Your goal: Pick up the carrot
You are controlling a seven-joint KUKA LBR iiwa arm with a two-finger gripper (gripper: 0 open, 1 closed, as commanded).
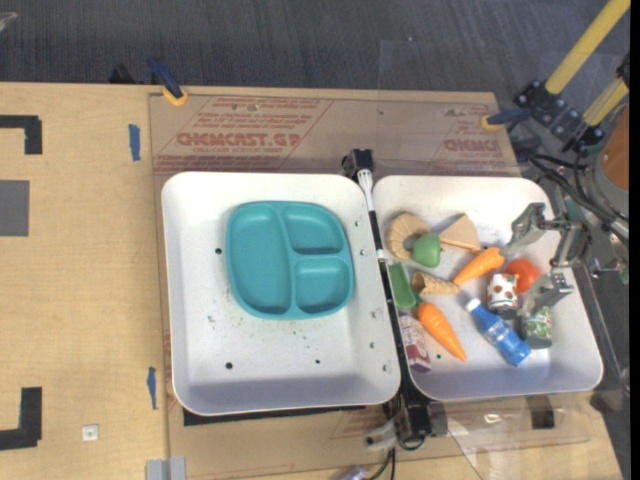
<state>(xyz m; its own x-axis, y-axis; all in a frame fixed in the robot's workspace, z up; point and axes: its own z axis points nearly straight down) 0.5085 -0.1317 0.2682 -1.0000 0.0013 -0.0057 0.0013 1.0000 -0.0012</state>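
Although the task asks for a carrot to be lifted, nothing has left the bins yet, so the whole pick is, as I judge it, still ahead. Starting at the left side of the tabletop (70, 298), the left bin (190, 348) holds a teal divided plate (291, 259) lying flat near its middle. Past the seam between the bins, the right bin (570, 368) is crowded: a green piece (428, 249) sits near its far-left corner, and below it one carrot (442, 330) lies on the floor by the bin's left wall, tip pointing toward the near edge. A second carrot (479, 265) lies tilted near the bin's centre, just beside a red-and-white can (502, 291) and above a blue bottle (499, 334). Farther right, the hand (548, 258) hangs over the right half of that bin, its two metal fingers spread apart and grasping nothing. It sits near the central carrot but apart from it, with the can between. Behind it the arm enters from the right edge, with only the wrist end visible.
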